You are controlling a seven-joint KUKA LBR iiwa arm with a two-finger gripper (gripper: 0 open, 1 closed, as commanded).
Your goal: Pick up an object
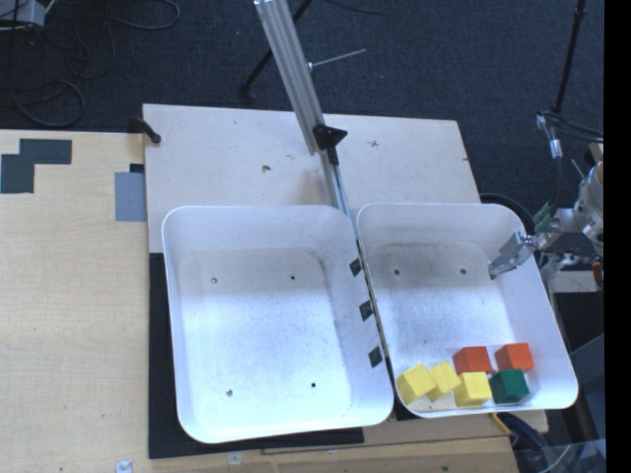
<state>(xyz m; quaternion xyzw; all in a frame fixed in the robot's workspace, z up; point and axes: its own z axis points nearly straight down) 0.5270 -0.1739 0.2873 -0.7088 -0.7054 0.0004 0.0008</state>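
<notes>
Several small blocks lie bunched in the near right corner of the right bin (449,209). Three are yellow (416,380) (444,374) (473,389), two are orange (472,360) (515,356) and one is green (510,386). My gripper (511,255) hangs over the right bin's right rim, reaching in from the right edge, well behind the blocks and apart from them. Nothing is seen in its grasp.
The left bin (170,227) sits beside the right one, with black clips (366,309) along their shared wall. A slanted aluminium post (296,77) rises from behind the bins' junction. Cables and a stand leg lie on the dark floor behind the bench.
</notes>
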